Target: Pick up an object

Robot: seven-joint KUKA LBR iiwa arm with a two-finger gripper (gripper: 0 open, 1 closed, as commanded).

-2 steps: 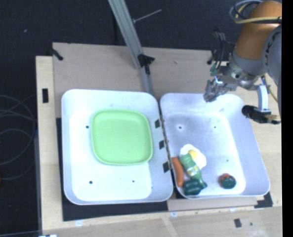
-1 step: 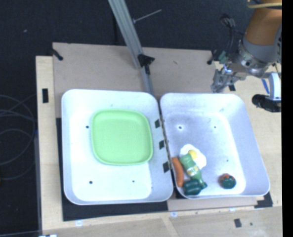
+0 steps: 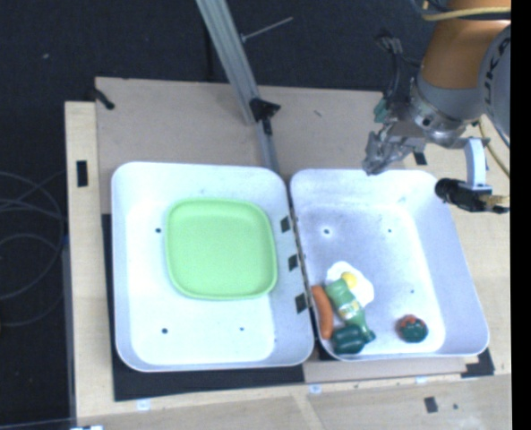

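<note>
Gripper [image 3: 379, 158] above right bin [image 3: 444, 240] far edge; finger spread too blurred to tell. Toy pile [image 3: 344, 307] at near-left corner, overlapping, shapes unclear.

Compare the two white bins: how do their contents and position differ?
The left shallow white bin holds one flat light-green square plate; the right shallow white bin holds several small items clustered in its near corner: an orange carrot-shaped piece, a white-and-yellow piece, green pieces and a small green-and-red item. The tool sits at the right bin's far rim, well away from the left bin. Both bins are white, shallow, with rounded corners, side by side.
</note>
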